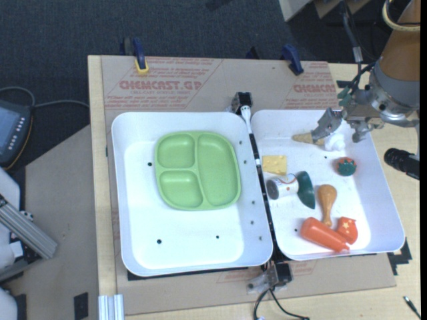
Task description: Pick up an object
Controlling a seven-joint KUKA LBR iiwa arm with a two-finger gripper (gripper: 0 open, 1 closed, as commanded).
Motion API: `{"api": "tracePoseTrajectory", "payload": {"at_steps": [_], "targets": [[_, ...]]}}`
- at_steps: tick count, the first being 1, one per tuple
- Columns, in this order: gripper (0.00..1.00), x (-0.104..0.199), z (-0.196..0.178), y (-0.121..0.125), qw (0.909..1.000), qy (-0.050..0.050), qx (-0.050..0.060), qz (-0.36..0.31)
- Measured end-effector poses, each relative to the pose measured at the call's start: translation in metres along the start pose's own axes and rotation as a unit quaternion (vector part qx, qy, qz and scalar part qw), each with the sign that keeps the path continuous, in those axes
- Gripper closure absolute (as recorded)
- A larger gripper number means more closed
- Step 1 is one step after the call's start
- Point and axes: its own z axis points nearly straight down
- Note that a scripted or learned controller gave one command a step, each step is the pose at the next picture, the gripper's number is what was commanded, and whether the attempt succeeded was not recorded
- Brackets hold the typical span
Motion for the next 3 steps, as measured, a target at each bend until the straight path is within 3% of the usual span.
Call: {"api": "tracePoseTrajectory", "payload": {"at_steps": [1, 3], "targets": [[0.00, 0.000, -0.007, 0.002, 1.0000, -0.001, -0.006, -0.001], [0.00, 0.005, 0.117, 0.011, 1.0000, 0.000, -0.003, -0.001]]}}
